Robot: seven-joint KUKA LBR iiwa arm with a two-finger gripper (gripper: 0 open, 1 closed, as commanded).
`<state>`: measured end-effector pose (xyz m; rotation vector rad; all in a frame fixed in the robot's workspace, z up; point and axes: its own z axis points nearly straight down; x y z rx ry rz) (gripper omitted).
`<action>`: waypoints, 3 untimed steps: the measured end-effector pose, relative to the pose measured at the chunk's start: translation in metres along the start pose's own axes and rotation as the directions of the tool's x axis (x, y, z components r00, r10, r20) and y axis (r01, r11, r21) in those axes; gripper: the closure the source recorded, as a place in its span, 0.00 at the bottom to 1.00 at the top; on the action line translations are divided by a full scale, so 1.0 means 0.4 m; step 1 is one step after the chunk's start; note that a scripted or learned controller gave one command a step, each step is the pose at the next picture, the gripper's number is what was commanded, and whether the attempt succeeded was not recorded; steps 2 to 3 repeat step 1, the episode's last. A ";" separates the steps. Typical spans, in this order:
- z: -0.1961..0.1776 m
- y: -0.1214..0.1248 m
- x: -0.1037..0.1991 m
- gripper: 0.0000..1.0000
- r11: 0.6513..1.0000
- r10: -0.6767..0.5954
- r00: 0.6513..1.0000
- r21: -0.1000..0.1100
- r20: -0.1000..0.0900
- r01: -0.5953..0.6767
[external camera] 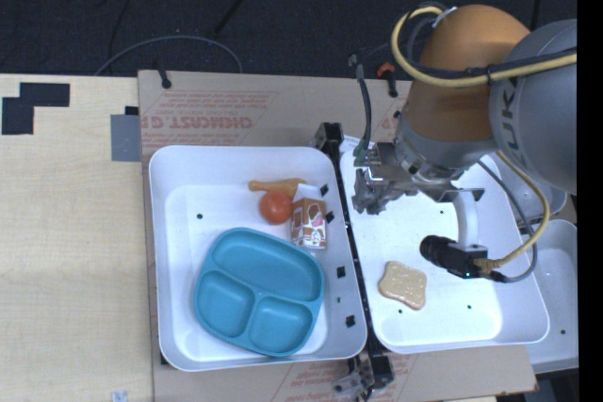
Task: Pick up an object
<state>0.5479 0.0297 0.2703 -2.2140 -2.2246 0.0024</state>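
The grey arm (pixel 490 99) reaches in from the right and bends down over the right bin (pixel 513 320), with its end effector (pixel 369 198) low near the divider between the bins (whether it is open or closed, I cannot tell). A flat tan toast-shaped piece (pixel 403 284) lies alone in that bin, just below the end effector and apart from it. The left bin (pixel 170 249) holds a blue divided plate (pixel 259 292), a red ball (pixel 276 207), an orange carrot-like piece (pixel 276 186) and a small brown carton (pixel 309 223)

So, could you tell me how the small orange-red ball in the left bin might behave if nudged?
The ball looks round and smooth, so it would probably roll. The carton beside it and the blue tray below may stop it quickly. It seems small, likely light.
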 end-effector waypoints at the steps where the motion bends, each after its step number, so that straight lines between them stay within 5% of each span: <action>1: 0.011 0.016 0.114 1.00 1.000 0.002 1.000 0.000 0.001 -0.002; 3: 0.011 0.016 0.114 1.00 1.000 0.002 1.000 0.000 0.001 -0.002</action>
